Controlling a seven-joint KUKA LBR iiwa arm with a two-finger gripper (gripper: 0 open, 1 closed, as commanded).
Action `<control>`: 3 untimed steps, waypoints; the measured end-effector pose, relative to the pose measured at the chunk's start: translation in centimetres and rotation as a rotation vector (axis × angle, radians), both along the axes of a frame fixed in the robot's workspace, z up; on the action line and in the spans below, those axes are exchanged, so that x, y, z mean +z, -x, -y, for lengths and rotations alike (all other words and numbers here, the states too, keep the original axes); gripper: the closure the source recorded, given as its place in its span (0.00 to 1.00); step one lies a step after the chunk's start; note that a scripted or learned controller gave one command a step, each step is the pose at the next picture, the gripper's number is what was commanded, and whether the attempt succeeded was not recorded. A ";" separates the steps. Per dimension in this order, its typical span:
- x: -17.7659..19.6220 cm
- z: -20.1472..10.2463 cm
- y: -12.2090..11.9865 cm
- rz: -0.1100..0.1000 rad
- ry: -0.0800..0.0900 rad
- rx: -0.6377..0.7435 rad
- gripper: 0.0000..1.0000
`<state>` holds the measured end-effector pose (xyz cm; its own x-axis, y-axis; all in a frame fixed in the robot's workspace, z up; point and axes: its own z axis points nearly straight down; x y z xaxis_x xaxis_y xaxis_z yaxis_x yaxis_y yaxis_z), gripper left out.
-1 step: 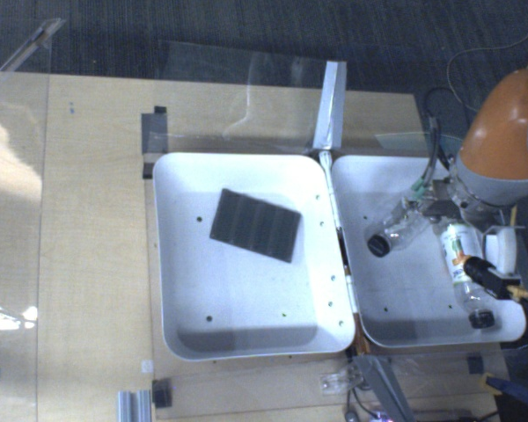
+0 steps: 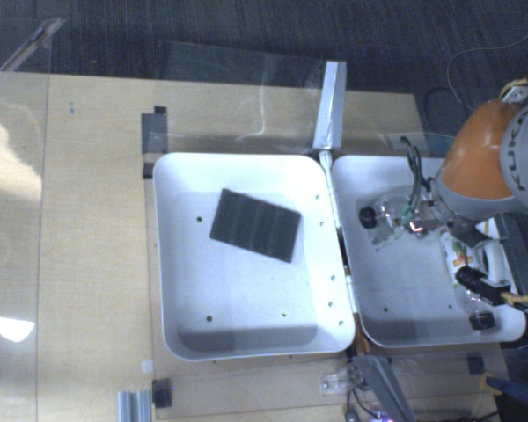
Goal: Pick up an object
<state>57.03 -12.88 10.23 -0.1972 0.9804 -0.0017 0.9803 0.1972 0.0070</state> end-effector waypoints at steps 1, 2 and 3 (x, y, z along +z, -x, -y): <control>-1.5 -0.4 -5.4 -0.036 -0.005 -0.043 0.00; -1.5 -0.5 -7.3 -0.112 0.000 -0.011 0.00; -1.3 0.7 -1.0 0.004 0.000 -0.124 0.00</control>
